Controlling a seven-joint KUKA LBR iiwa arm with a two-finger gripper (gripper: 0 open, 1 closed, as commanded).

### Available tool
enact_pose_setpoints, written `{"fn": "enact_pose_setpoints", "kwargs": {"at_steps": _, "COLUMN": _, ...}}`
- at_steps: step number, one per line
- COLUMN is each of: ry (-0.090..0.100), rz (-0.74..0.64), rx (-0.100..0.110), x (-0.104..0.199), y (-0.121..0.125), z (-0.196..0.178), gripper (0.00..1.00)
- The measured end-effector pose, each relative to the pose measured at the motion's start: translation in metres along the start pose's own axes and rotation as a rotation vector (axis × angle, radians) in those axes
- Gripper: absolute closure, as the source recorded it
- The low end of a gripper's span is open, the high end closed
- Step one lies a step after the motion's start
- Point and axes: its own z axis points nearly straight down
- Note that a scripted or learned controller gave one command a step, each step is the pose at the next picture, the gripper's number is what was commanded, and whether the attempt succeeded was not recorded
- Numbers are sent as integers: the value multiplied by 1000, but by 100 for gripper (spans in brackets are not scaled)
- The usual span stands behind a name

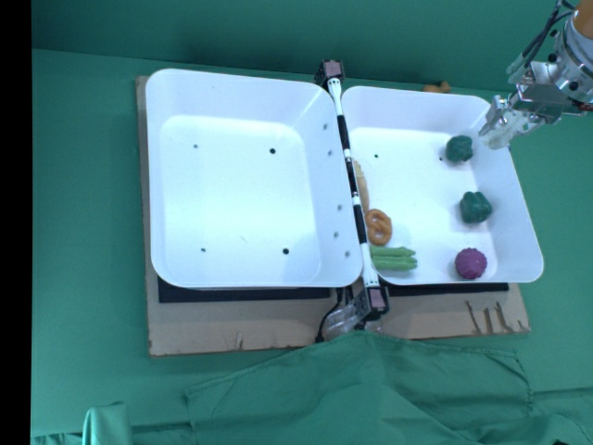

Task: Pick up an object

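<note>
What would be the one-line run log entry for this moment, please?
gripper: above right bin's far right rim | nearest: dark green object | holding: nothing visible | right bin: six objects

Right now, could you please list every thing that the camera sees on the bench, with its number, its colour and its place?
bins: 2, white, side by side on the bench.
cardboard sheet: 1, brown, under the bins.
green toy vegetables: 2, dark green, right bin, near its right wall, one behind the other.
purple toy fruit: 1, purple, right bin, front right corner.
pretzel: 1, orange-brown, right bin, near the divider.
green beans: 1 small bunch, light green, right bin, in front of the pretzel.
cloth: 1, green, draped at the front.
arm: 1, grey, reaching in from the right.
pincer: 1, above the right bin's back right corner.
</note>
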Motion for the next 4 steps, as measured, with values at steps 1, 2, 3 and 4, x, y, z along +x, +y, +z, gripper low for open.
{"fn": "enact_pose_setpoints", "kwargs": {"at_steps": 1, "ry": 0, "rz": -1, "rx": -1, "x": 1, "y": -5, "z": -5, "gripper": 100}}
{"fn": "enact_pose_setpoints", "kwargs": {"at_steps": 2, "ry": 0, "rz": 1, "rx": 3, "x": -5, "y": -10, "z": 6, "gripper": 100}}
{"fn": "enact_pose_setpoints", "kwargs": {"at_steps": 3, "ry": 0, "rz": 0, "rx": 3, "x": -7, "y": -14, "z": 8, "gripper": 100}}
{"fn": "enact_pose_setpoints", "kwargs": {"at_steps": 4, "ry": 1, "rz": 0, "rx": 3, "x": -8, "y": -18, "z": 7, "gripper": 100}}
